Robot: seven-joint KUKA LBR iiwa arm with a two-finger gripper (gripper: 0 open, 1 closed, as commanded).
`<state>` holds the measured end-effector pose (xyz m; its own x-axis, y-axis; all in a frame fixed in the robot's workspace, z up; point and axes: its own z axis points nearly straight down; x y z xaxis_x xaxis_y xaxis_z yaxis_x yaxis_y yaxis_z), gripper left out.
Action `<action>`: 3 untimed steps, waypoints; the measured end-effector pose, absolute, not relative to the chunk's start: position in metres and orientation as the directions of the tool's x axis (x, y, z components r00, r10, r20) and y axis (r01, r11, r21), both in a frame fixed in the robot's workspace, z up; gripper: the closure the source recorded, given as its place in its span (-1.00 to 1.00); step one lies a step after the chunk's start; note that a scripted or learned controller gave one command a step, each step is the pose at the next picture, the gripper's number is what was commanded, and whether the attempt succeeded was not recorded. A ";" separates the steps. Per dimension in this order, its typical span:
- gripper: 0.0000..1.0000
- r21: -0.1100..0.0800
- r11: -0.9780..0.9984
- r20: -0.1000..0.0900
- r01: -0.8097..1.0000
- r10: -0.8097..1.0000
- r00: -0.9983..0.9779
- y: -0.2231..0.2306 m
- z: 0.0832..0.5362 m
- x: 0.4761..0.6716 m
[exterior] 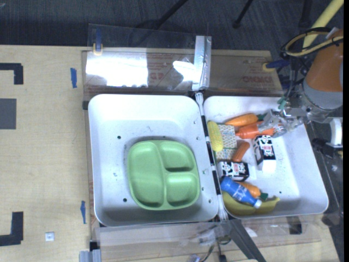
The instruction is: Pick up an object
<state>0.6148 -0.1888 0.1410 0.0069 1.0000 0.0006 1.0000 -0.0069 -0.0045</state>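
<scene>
Overhead, my pincer [281,116] hung at the right bin's [305,173] far rim, just beside two smooth orange carrots [245,123]; I couldn't tell how it was set. Nearby lay a bumpy yellow corn cob [215,136], two black-and-white cartons [265,149], a blue bottle [238,192] and a curved banana [248,206]. A moulded green divided plate [162,173] sat in the left bin [109,119].

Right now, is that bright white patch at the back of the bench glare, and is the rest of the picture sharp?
In the camera view, the patch is glare on a clear plastic sheet behind the left bin, washing out its surface; the green divided plate and corn cob look fairly sharp; the end effector at right is slightly blurred.
</scene>
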 end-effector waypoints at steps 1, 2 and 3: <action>-1.00 0.002 0.009 0.008 1.000 1.000 -0.009 -0.204 0.093 0.649; 1.00 -0.003 0.011 0.003 1.000 1.000 -0.011 -0.206 0.099 0.649; 1.00 -0.001 0.081 -0.001 0.997 0.997 -0.081 -0.180 0.190 0.663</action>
